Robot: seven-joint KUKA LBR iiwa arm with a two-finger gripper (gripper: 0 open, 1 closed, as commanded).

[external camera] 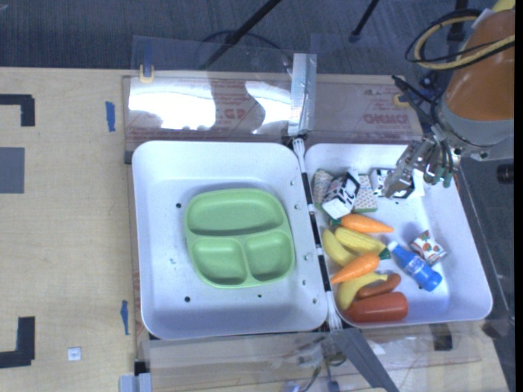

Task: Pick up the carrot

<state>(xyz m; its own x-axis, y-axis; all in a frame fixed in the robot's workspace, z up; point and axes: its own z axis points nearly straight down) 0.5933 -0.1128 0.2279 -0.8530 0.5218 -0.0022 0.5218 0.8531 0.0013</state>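
Note:
Two orange carrots lie in the right bin (466,243). One carrot (365,223) points right with a green tip; the other carrot (356,267) lies lower, tilted across yellow bananas (358,241). My gripper (397,183) hangs over the bin's back part, above and to the right of the upper carrot, apart from both. It looks open, with nothing between its fingers.
A blue bottle (417,269), a small red-and-white carton (428,247), a red sausage-like piece (378,307) and patterned packets (343,191) crowd the right bin. In the left bin (155,219) rests a green divided tray (239,237). A taped divider (301,96) rises behind the bins.

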